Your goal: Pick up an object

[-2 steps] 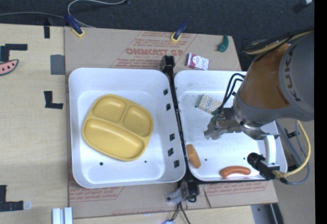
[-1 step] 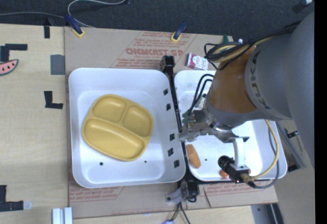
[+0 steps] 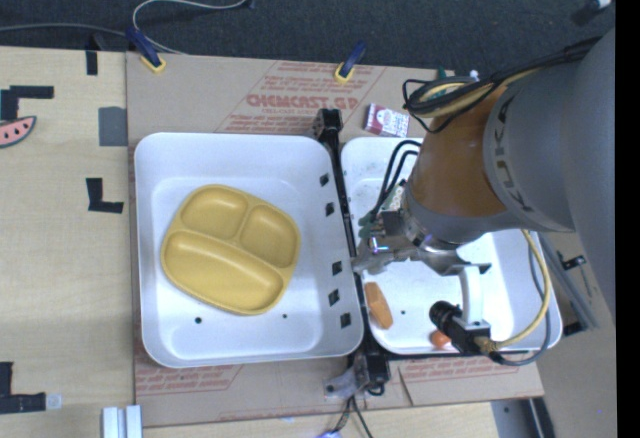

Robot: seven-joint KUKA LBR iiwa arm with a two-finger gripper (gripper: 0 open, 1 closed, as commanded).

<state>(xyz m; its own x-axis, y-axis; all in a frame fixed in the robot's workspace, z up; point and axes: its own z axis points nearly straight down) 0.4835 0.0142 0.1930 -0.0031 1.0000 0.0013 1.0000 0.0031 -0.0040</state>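
Cardboard-topped bench, two white bins: the left bin (image 3: 160, 166) is mostly taken up by a yellow divided plate (image 3: 232, 248). The gripper (image 3: 385, 244) is hung over the right bin's (image 3: 362, 164) left edge; finger state honestly can't be told. An orange sausage-shaped piece (image 3: 378, 306) is seen near the dividing wall.

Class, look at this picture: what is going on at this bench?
A grey and orange arm reaches from the right down into the right bin. Its pincer hangs low near that bin's left wall, just above an orange piece lying on the floor. The left bin holds a yellow divided tray, untouched.
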